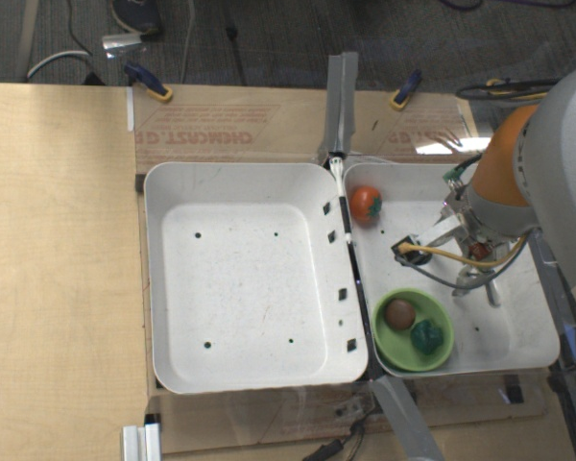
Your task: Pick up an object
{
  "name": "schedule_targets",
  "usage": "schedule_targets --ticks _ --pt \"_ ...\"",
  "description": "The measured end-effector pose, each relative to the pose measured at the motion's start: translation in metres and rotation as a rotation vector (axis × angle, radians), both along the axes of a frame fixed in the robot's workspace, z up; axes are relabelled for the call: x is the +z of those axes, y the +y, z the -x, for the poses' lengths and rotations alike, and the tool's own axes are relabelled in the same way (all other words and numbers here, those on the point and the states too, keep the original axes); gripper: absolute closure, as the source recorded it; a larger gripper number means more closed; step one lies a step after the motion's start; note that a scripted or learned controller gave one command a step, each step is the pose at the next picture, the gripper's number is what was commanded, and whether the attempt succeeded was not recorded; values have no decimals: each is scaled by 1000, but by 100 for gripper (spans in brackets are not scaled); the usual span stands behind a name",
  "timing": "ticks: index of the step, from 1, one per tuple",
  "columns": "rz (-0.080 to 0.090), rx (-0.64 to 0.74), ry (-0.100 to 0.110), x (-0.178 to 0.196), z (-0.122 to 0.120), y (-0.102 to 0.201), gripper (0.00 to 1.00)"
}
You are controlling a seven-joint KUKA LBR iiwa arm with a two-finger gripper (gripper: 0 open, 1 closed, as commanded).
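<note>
Can see the gripper (pixel 475 286) over the right side of the right bin (pixel 514 344), apart from all the things in there; can't tell if wide or narrow, too small and blurry for that. Can see a round red thing (pixel 365 203), maybe a toy tomato, lying at the back left of that bin, close by the wall next to the left bin (pixel 240 277). Can also see a green bowl (pixel 396 350) in the front left corner of the right bin, with a brown ball (pixel 399 313) and a dark green lump (pixel 426 336) side by side inside.
</note>
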State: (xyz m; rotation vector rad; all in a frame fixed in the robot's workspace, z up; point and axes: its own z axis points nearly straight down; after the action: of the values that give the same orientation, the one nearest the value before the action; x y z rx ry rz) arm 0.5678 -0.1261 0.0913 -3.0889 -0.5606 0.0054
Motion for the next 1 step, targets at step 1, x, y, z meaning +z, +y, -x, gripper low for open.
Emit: schedule_targets --ticks 1 --pt "2 84 0 0 -83 31 0"
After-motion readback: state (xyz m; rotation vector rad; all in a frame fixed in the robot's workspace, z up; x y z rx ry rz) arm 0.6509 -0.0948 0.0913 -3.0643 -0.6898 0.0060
